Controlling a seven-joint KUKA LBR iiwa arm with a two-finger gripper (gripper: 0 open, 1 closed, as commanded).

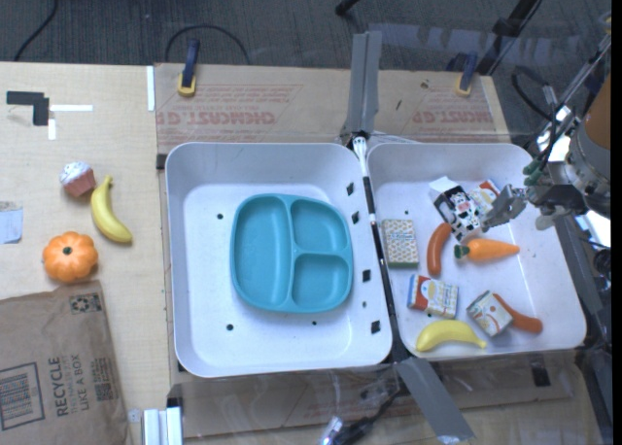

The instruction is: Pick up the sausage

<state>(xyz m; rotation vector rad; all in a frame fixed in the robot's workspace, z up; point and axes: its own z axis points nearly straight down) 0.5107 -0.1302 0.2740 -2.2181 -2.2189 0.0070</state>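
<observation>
You see two white bins side by side. The left bin [185, 268] holds a teal divided plate [292, 253] with three compartments. The right bin [559, 268] holds the clutter: the sausage [436, 248] lies near its middle, just right of a small cracker box [399, 242]. Its long axis runs nearly up and down the frame, the upper end tilted slightly right, the lower end pointing to the frame's bottom. A carrot [491, 250] lies just right of it, lengthwise across the frame. Below sit a small carton [433, 295], a banana [449, 337] and a second carton [489, 314]. The gripper [503, 206] hangs at the right of the frame over a black-and-white carton [457, 206], above the carrot; its dark fingers look slightly parted with nothing between them, though the view is blurred there. On the bench at left lie a cupcake [78, 179], another banana [108, 211] and a small pumpkin [70, 257].
</observation>
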